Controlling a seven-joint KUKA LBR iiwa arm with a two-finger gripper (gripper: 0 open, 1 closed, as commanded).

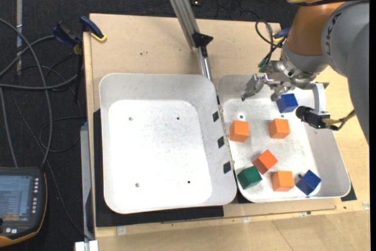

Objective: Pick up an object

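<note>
The right bin (329, 150) holds several small cubes. Orange cubes lie at the middle left (239, 130), the middle right (279, 128), the lower middle (266, 160) and the front (282, 180). A green cube (249, 177) sits at the front left and a blue cube (308, 181) at the front right. Another blue cube (287, 102) lies at the bin's far end. My gripper (262, 91) hangs over that far end, open, with nothing between its fingers. Its right finger (275, 92) is just left of the far blue cube.
The left bin (155, 82) stands beside the right one. A slanted metal pole (179, 0) runs down to the gap between the bins. Cables and a clamp (88, 26) lie at the bench's far left. A pendant (20, 203) sits off the bench at lower left.
</note>
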